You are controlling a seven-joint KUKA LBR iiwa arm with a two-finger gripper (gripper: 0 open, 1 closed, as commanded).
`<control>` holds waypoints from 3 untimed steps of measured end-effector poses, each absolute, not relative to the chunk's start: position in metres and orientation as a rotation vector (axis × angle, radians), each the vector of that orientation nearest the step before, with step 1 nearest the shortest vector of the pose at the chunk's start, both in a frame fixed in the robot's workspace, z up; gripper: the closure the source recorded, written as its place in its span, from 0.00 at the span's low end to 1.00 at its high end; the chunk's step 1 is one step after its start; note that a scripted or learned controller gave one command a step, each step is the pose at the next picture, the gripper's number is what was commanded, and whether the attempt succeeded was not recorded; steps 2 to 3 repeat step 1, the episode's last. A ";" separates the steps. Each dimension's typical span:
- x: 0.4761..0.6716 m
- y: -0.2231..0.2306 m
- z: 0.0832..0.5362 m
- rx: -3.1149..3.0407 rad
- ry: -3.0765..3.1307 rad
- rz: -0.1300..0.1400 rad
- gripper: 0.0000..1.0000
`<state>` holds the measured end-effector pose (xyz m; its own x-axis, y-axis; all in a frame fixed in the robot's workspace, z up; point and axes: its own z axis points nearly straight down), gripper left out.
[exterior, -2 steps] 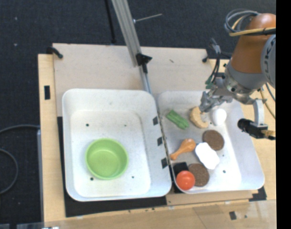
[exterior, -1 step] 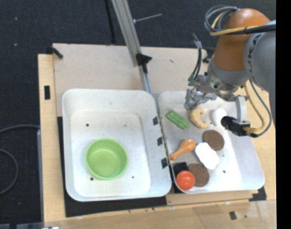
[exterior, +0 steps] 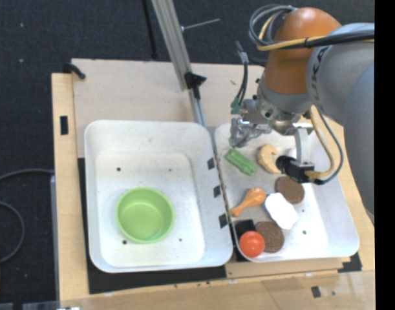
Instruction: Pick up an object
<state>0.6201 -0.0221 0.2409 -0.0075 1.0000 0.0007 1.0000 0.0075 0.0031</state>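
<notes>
- Camera view looks down at a slant on a wooden desk (exterior: 64,173) bearing two shallow white bins side by side.
- Left white bin (exterior: 106,141) holds a round light-green plastic bowl (exterior: 144,215), upright, towards its near side.
- Right white bin (exterior: 333,225) holds a cluster of small things: a flat green oblong piece (exterior: 240,161), a pale tan bread-like lump (exterior: 269,158), an orange drumstick-shaped toy (exterior: 250,200), a white rounded lump (exterior: 281,210), two brown discs (exterior: 289,189) (exterior: 270,235), and a red ball (exterior: 251,243).
- Grey arm with its orange band (exterior: 297,47) reaches in from the right.
- Metal tool (exterior: 241,133) hangs at the far left corner of the right bin, just above the green oblong piece; whether it is spread or pressed together I cannot tell, and nothing is seen pinched in it.
</notes>
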 end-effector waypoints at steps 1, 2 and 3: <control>0.607 0.036 0.250 2.213 2.232 0.003 1.00; 0.607 0.036 0.250 2.213 2.232 0.003 1.00; 0.607 0.036 0.250 2.213 2.232 0.003 1.00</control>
